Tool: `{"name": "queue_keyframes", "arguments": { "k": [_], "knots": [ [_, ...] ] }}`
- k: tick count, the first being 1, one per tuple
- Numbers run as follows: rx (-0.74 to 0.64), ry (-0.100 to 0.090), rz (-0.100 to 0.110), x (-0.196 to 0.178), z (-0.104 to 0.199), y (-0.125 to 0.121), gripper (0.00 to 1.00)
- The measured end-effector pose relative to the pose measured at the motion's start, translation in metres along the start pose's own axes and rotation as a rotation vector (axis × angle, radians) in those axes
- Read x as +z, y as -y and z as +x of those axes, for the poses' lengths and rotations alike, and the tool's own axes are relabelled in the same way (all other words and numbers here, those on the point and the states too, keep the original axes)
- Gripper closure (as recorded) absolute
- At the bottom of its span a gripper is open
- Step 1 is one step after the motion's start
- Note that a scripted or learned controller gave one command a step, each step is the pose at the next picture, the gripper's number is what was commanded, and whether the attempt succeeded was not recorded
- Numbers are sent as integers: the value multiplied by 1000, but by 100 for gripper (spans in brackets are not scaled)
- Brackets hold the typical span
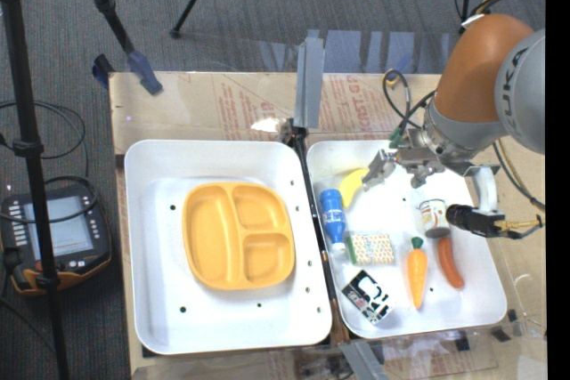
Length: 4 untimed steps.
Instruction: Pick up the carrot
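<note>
At the near edge of the right bin [492, 309] lies a small black-and-white packet [369, 295], tilted; its print is too small to read. Just beyond it the carrot [416, 272] lies on the bin floor, orange with a green top pointing away from the camera, free of the gripper and apart from it. Just to its right is a sausage [450, 262], reddish-orange, lying almost parallel to it. To the carrot's left sits a small box with a dotted pattern [371, 247], no legible words on it. Beside that, along the bin's left wall, a blue bottle [332, 214] with a white cap lies on its side; its label cannot be made out. Farther back, a small jar [434, 214] stands near the sausage's far end, its label unreadable, and a banana [353, 184] rests behind the bottle.

The gripper [398, 163] hangs over the back half of the right bin, above the banana; whether the claw is released or clenched cannot be told from this angle. The arm's grey shell carries the letters "KU" [515, 99] at the right edge.

In the left bin [147, 307] lies a yellow divided plate [239, 234] with three compartments. The cardboard [214, 102] behind the bins bears faint reddish mirrored print, not readable.
</note>
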State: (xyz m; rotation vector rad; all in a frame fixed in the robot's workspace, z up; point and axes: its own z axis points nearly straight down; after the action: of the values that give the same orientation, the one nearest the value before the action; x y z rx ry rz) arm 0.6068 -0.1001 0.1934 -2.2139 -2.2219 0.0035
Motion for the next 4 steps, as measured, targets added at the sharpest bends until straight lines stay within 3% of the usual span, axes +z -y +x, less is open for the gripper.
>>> {"name": "queue_keyframes", "arguments": {
  "k": [1, 2, 3, 4],
  "knots": [
    [3, -1, 1, 40, -50, 83, 0],
    [-4, -1, 1, 58, -5, 94, 0],
    [-49, -1, 0, 108, -67, 132, 0],
    [-45, -4, 4, 101, -67, 132, 100]
  ]
}}
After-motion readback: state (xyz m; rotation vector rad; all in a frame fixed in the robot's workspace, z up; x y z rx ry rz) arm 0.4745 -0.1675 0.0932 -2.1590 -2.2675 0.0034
